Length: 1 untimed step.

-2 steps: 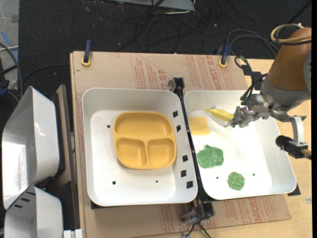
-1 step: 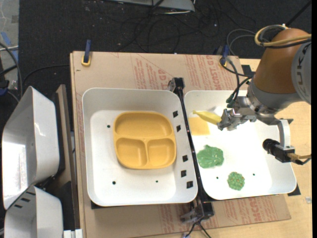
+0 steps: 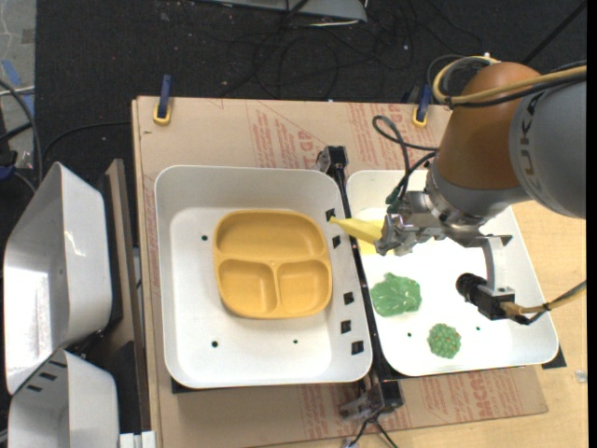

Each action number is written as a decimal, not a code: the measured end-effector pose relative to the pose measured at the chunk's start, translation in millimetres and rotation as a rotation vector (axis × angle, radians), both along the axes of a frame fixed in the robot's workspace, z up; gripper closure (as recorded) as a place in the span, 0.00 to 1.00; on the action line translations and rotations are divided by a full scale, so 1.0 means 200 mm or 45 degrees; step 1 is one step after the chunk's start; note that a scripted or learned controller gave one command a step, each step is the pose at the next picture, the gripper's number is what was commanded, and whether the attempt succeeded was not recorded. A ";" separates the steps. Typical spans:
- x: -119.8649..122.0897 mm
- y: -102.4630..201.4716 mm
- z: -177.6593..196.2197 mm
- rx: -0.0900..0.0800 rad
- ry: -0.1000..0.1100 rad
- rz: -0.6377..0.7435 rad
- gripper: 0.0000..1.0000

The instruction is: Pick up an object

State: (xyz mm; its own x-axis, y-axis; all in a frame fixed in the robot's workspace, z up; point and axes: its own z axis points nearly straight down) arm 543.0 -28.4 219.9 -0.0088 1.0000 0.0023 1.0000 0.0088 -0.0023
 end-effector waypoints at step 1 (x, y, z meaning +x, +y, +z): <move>-0.04 0.25 -0.03 -0.002 0.000 -0.002 1.00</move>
